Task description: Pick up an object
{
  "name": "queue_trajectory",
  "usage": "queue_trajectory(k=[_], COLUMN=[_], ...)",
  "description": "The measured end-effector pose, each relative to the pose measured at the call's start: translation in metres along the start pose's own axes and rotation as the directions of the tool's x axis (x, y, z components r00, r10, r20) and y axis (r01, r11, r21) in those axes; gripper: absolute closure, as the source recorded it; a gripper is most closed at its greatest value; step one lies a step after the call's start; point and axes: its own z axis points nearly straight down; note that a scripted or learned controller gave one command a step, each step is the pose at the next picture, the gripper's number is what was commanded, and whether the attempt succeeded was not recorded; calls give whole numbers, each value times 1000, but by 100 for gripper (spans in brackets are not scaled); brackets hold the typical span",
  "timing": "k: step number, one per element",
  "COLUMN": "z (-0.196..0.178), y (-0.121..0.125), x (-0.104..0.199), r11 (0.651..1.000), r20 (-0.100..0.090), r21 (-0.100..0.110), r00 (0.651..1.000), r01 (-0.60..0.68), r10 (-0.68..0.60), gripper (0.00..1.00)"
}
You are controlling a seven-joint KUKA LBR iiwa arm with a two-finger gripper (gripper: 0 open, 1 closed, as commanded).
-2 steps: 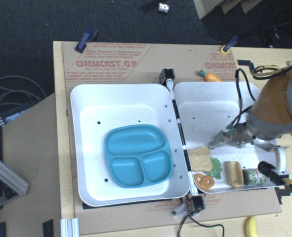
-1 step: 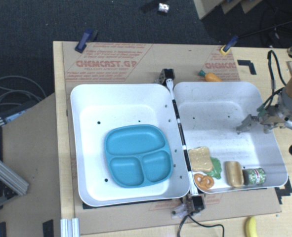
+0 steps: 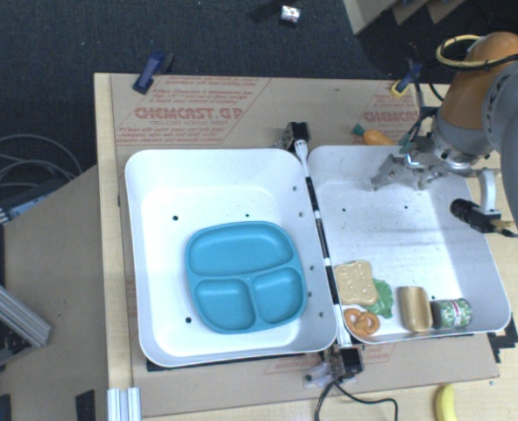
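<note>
My hand (image 3: 405, 172) hangs over the far edge of the right bin (image 3: 434, 235), carrying nothing; how wide it stands I cannot tell. Candidates sit clustered along that bin's near edge: toast slice (image 3: 356, 280), green piece (image 3: 382, 296), pretzel (image 3: 362, 322), tan cylinder (image 3: 414, 309), small can (image 3: 451, 313). The can at the near right corner looks least crowded. Best approach: cross the bin, descend straight, stay clear of the wall. Blue tray (image 3: 244, 274) occupies the left bin.
</note>
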Motion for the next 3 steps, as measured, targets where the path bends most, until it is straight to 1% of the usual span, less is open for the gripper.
queue_trajectory(k=[1,2,3], z=[-25,-44,0], y=[-3,-114,-47], x=[-28,-39,36], r11=[1000,1000,1000], r20=[4,2,0], r21=[-4,2,-1], r00=[1000,1000,1000], r01=[-1,-3,-1], r10=[1,3,1], gripper=[0,0,0])
